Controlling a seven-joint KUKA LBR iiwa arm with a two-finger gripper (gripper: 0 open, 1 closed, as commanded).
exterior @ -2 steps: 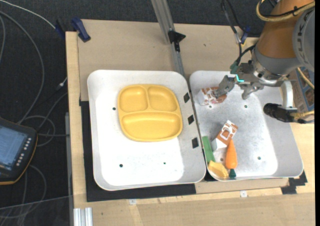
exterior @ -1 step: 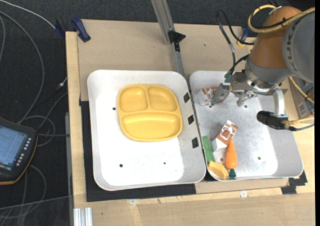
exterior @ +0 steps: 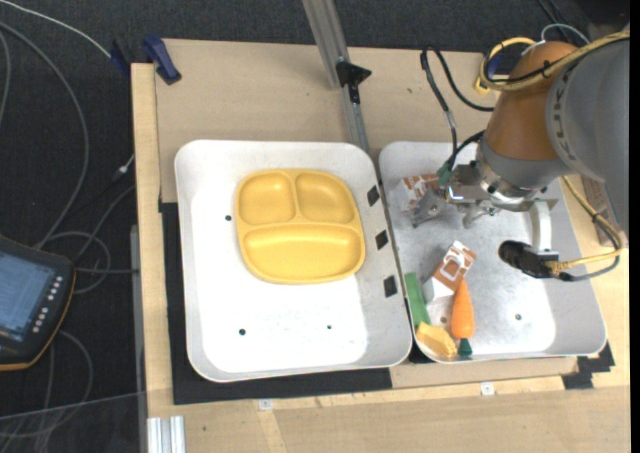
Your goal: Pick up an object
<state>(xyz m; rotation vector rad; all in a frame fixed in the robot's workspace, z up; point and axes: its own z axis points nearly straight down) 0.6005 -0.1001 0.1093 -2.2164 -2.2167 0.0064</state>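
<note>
Two white bins sit side by side on my worktop (exterior: 150,241). My arm (exterior: 560,101) reaches in from the right over the right bin (exterior: 560,336), and my end effector (exterior: 440,203) hangs low near that bin's upper left corner. I cannot tell how it is set, because the metal parts there blur together. A small red and white packet (exterior: 418,184) lies just beside it, touching or nearly so; I do not see it held.

Lower in the same bin, a red and white carton (exterior: 455,266) lies tilted. An orange carrot (exterior: 461,309) lies just below it, pointing up. A green stick (exterior: 414,296) rests along the bin's left wall, and a yellow piece (exterior: 437,342) sits in the bottom left corner, touching the carrot's lower end. These four crowd together, well apart from my end effector. A black cable plug (exterior: 527,258) hangs over the bin's right half.

The left bin (exterior: 210,331) carries a yellow divided plate (exterior: 298,223). A slanted metal post (exterior: 325,26) rises between the bins at the far edge.
</note>
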